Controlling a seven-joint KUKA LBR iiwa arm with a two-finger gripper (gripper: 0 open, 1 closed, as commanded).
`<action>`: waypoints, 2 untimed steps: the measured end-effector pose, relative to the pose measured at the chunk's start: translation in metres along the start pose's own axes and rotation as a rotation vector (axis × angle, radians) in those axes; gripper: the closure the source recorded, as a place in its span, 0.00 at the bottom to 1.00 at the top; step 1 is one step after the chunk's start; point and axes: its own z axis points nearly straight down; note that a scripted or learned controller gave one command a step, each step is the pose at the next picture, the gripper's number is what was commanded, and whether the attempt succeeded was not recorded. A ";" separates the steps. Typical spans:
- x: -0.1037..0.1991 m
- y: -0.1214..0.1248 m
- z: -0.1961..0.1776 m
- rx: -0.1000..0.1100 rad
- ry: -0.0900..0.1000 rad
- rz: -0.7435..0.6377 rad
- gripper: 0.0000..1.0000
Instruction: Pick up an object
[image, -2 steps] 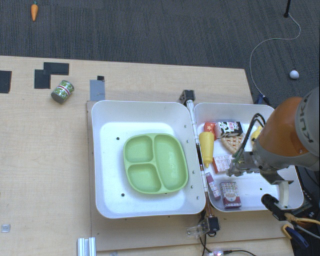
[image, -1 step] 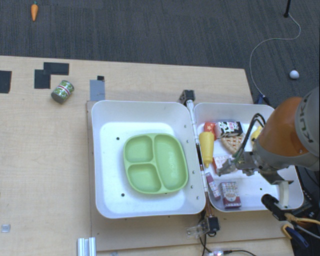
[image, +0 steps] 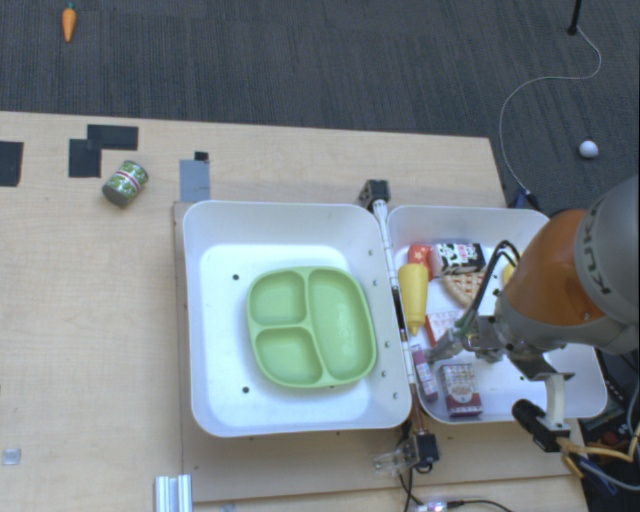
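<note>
The right bin (image: 440, 222) holds a yellow squeeze bottle with a red cap (image: 413, 285), a black and white carton (image: 458, 256), a tan waffle-like piece (image: 460, 290), a red packet (image: 461, 390) and a thin red and white item (image: 424, 368). The arm's orange band (image: 545, 270) and grey wrist cover the right half of this bin. My gripper (image: 455, 345) sits low in the bin, just above the red packet and right of the thin item. I see no object lifted by it.
The left bin (image: 215, 300) carries a green divided plate (image: 310, 327). A small green can (image: 125, 183) lies on the bench at far left, near dark patches. A cable clip (image: 415, 455) sits at the bench's front edge.
</note>
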 end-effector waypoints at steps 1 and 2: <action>0.000 0.003 -0.012 -0.007 -0.001 -0.001 1.00; 0.000 0.002 -0.012 -0.006 0.000 -0.001 0.00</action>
